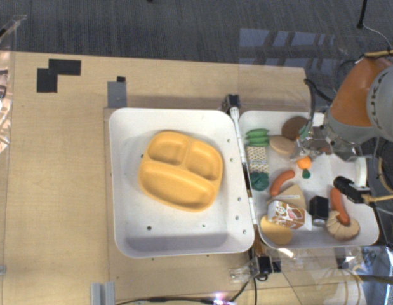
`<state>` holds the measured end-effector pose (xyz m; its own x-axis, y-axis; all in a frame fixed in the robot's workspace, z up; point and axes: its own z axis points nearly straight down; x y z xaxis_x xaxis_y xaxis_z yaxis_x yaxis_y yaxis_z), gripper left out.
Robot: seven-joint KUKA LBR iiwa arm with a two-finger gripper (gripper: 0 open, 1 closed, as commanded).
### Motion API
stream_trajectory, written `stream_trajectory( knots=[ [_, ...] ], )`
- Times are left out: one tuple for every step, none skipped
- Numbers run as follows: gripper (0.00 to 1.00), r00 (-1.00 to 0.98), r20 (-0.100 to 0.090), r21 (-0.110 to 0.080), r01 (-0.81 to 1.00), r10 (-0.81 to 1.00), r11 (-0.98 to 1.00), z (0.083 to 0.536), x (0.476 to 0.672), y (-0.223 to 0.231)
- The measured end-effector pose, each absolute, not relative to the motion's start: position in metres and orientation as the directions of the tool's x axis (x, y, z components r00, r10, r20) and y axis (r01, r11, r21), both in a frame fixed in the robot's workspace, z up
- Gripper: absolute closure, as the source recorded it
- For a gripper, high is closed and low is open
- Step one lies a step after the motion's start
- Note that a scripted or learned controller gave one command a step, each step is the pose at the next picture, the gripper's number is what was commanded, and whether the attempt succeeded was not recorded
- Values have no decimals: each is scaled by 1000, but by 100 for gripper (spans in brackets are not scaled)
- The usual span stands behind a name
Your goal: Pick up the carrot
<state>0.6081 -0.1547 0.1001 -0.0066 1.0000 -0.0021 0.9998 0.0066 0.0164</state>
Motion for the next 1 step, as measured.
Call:
stream_trajectory(
  knots=[
    [100, -88, 1, 11, 996, 996, 88, 144, 624, -93]
  ],
)
